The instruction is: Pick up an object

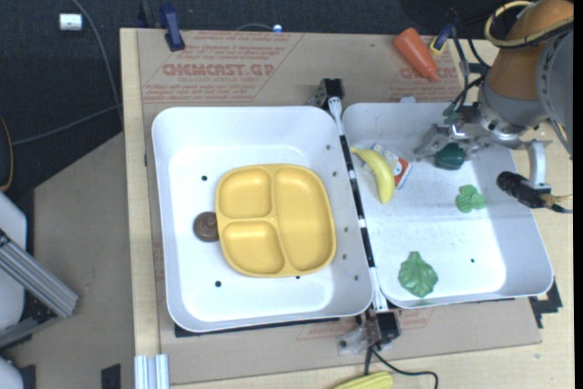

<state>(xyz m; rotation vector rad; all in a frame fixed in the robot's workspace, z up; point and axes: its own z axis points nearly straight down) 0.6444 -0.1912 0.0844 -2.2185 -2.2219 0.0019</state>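
The camera view is showing two white bins sitting side by side on the bench. The left bin (173, 196) is holding a yellow divided plate (273, 219) with a small brown disc (206, 226) tucked just beside its left edge. The right bin (519, 269) is carrying the loose pieces, scattered apart so each can probably be reached singly: a banana (380, 173) by the left wall, a small green piece (469, 199) toward the right, a leafy green piece (417, 274) at the near side, and a dark teal object (449, 157) at the far side. The gripper (448, 141) is hanging right over that teal object, seemingly touching it. Whether the jaws are spread or closed cannot be told.
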